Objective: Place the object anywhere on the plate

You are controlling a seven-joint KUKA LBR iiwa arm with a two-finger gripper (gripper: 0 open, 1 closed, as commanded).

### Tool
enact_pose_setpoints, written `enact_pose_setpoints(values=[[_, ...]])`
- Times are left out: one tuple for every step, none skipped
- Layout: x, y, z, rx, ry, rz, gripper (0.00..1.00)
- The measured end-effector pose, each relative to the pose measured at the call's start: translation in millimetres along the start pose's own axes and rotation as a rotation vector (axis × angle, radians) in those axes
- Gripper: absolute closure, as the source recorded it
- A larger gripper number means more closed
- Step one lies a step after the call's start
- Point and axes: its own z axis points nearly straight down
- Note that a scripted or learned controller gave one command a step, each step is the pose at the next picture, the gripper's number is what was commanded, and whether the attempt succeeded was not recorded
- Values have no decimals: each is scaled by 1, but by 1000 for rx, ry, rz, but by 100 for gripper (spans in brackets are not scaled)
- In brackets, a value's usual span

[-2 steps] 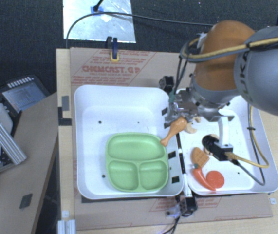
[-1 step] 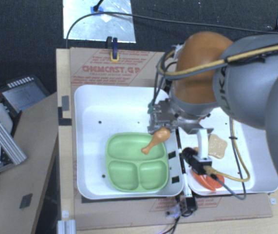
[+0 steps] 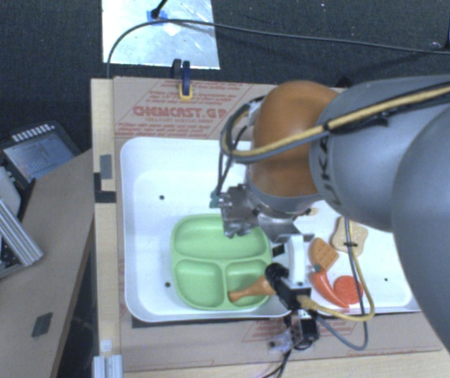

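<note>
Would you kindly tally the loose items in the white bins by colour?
Green: 1, the sectioned plastic plate
Brown: 1, the small curved toy piece lying on that plate
Orange-red: 1, the carrot-like toy
Tan: 2, bread-like pieces
Total: 5

White bin [image 3: 142, 211] on the bench; clamp [image 3: 184, 79] behind it; metal sheet [image 3: 161, 22] beyond.

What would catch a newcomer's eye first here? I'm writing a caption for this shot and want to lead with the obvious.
The big grey arm with its orange band sweeps in from the right and covers much of the bins. Below it sits a bright green divided plate in the left white bin, with a small brown object lying at its lower right compartment. Orange and red toy pieces lie just right of the plate.
</note>
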Motion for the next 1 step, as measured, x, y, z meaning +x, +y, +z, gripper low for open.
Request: enact_pose_setpoints(values=[[-3, 1, -1, -3, -1, 6, 0]])
